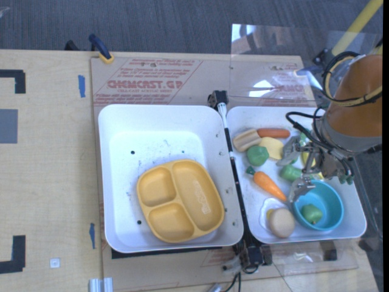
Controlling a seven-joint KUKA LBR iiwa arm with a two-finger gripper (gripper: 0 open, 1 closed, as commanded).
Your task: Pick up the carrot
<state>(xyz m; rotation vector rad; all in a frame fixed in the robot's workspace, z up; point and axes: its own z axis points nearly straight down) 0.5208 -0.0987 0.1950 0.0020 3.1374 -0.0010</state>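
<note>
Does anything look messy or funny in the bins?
Nothing is spilled or broken. The yellow divided plate sits crooked in the left bin, and the carrot lies loose among crowded toy foods in the right bin.

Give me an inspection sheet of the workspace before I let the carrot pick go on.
Surface: two white bins side by side; the right bin is crowded.
Job's things: carrot lies free in the right bin, pointing down-right.
Clutter: blue bowl with a green piece inside, egg-like ball, green ball, hot dog bun, sausage; yellow divided plate in the left bin.
Grippers: claw hangs right of the carrot, by the bowl.
Cables: black loops on the arm.
Surroundings: cardboard sheet, blue tape.
</note>
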